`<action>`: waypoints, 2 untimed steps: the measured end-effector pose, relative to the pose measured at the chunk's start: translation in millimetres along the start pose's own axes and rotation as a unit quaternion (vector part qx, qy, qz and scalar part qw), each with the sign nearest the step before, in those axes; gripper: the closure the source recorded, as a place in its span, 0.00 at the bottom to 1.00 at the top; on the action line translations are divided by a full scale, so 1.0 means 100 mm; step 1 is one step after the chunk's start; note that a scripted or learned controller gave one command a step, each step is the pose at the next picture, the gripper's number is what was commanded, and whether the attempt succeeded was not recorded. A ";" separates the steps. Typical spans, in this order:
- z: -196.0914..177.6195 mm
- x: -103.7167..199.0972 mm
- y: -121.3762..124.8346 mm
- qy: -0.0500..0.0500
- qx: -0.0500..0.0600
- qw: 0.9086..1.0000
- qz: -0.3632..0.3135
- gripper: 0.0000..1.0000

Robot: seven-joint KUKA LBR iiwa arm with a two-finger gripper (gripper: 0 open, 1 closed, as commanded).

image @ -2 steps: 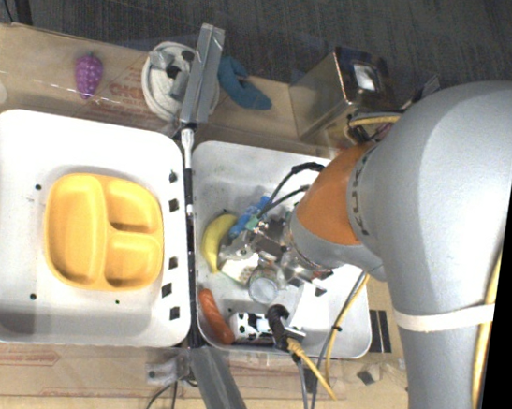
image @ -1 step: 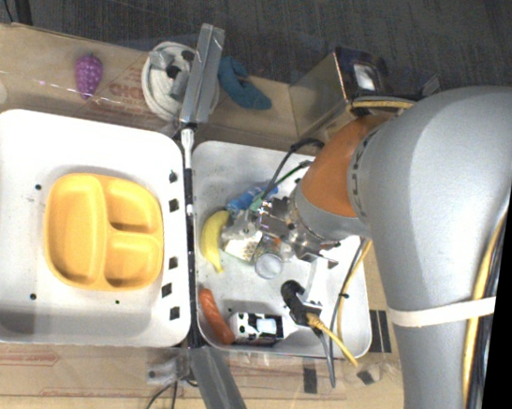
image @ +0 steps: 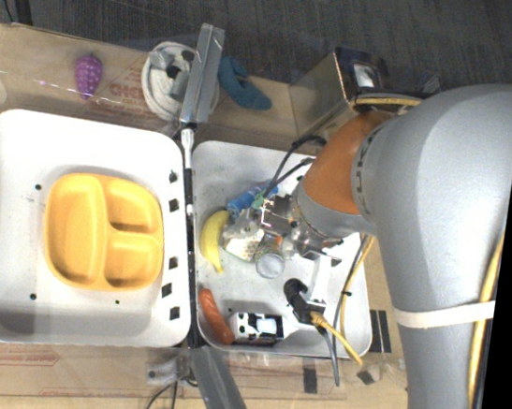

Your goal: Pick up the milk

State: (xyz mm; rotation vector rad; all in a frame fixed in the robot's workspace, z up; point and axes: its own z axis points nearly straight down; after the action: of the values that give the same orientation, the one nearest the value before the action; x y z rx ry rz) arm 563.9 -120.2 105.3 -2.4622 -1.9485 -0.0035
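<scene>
Camera view looks down on two white bins side by side on a brown surface point(image: 41, 55). The left bin point(image: 18, 147) carries a yellow divided plate point(image: 106, 230). In the right bin point(image: 210, 159), the milk point(image: 254, 325), a small carton with black and white patches, lies on its side near the front wall, just beside an orange-red sausage-shaped toy point(image: 212, 312) at its left. A banana point(image: 213, 240) lies along the bin's left side, with a pale crumpled item point(image: 242, 237) touching it and a blue object point(image: 255, 199) behind that. The arm's end effector point(image: 275, 239) is down among this cluster, well behind the milk; whether it is open or closed cannot be told from here. A small round lid-like disc point(image: 270, 265) sits just below it. Beyond the bins rest a purple bunch of grapes point(image: 88, 74), a white roll point(image: 165, 77) and a blue cloth-like piece point(image: 242, 85).
</scene>
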 end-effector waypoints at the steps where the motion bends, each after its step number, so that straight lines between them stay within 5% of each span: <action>1: -0.93 0.06 -0.06 -0.001 0.002 0.997 0.081 1.00; 2: -0.93 0.06 -0.06 -0.001 0.002 0.997 0.081 0.00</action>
State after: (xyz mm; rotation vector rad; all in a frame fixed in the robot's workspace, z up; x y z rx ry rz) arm 559.3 -113.3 198.3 -2.6089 -1.7421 0.0039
